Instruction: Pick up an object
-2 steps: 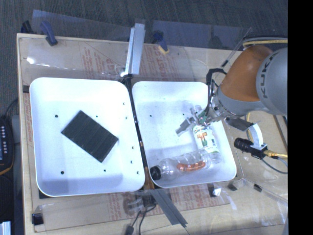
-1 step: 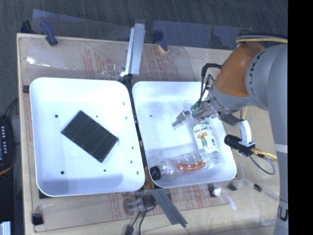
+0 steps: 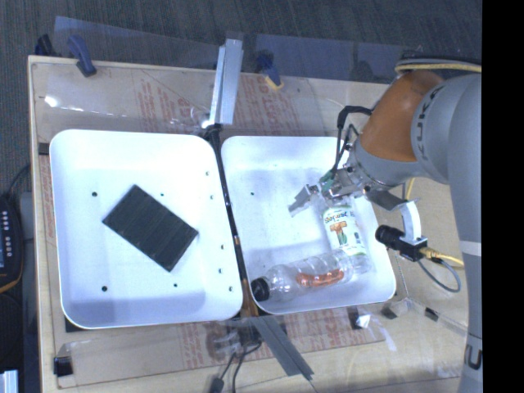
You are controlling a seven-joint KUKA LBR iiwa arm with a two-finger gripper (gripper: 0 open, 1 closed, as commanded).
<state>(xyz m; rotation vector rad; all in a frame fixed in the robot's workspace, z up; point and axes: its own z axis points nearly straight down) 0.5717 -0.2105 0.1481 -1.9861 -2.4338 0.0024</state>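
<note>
The hand [image 3: 315,195] is hanging low over the right bin [image 3: 246,219], just above the top of a small labelled bottle [image 3: 344,229]; whether its fingers are parted or closed is unclear. A clear plastic bottle [image 3: 307,275] is lying along the bin's near wall. A dark rectangular pad [image 3: 151,227] is lying in the left bin [image 3: 74,293].
</note>
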